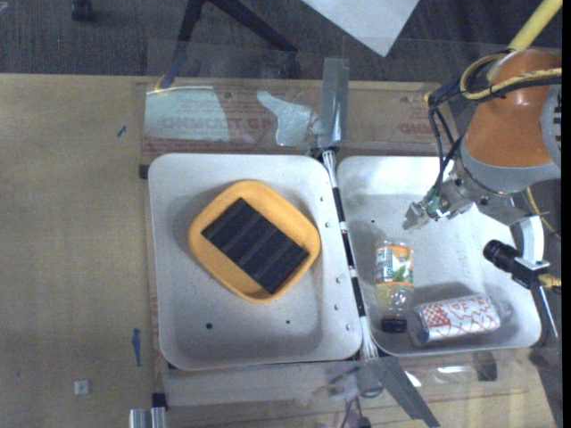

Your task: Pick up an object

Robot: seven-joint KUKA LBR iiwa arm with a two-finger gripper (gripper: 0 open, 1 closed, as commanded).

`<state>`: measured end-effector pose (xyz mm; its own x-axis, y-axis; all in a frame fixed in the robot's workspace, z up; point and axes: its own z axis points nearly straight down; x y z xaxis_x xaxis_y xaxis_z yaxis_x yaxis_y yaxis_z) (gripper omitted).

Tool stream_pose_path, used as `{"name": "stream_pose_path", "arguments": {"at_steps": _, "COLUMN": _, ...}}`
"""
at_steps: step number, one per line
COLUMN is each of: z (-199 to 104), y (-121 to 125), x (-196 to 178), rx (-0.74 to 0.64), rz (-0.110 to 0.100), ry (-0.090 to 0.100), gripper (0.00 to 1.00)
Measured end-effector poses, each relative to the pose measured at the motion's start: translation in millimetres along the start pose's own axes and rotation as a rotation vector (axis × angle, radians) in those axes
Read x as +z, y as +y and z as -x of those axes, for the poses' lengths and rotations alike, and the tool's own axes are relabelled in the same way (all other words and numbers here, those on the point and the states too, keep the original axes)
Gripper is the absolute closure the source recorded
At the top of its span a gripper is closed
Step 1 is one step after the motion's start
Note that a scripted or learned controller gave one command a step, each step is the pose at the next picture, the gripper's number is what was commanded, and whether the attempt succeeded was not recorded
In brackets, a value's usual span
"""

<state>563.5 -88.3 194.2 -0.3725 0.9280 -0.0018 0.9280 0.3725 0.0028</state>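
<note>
A grey arm's two-finger gripper (421, 212) is seen hovering over the right white bin (526, 328); its grip state cannot be told. Below it lie a small clear plastic bottle (393, 276) and a red-patterned white can (455, 317), just beside each other. A yellow square dish with a black ridged insert (254, 239) is set in the left white bin (169, 266).

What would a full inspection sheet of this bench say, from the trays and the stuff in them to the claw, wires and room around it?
Surface: wooden bench bearing a left bin and a right bin, side by side.
Job's things: yellow tray with dark slatted insert in the left bin; small bottle and red-and-white patterned can, lying down, in the right bin.
Clutter: crumpled clear plastic behind the bins.
Claw: claw above the right bin, touching nothing.
Cables: black cables looping along the arm.
Surroundings: office chair base on dark carpet.
</note>
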Motion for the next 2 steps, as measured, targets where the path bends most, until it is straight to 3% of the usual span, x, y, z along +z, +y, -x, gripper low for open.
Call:
{"name": "stream_pose_path", "arguments": {"at_steps": 1, "z": 0.2, "y": -0.1, "x": 0.0, "rx": 0.000, "rz": 0.000, "ry": 0.000, "gripper": 0.00}}
{"name": "stream_pose_path", "arguments": {"at_steps": 2, "z": 22.9, "y": -15.1, "x": 105.6, "rx": 0.022, "rz": 0.006, "ry": -0.003, "gripper": 0.00}}
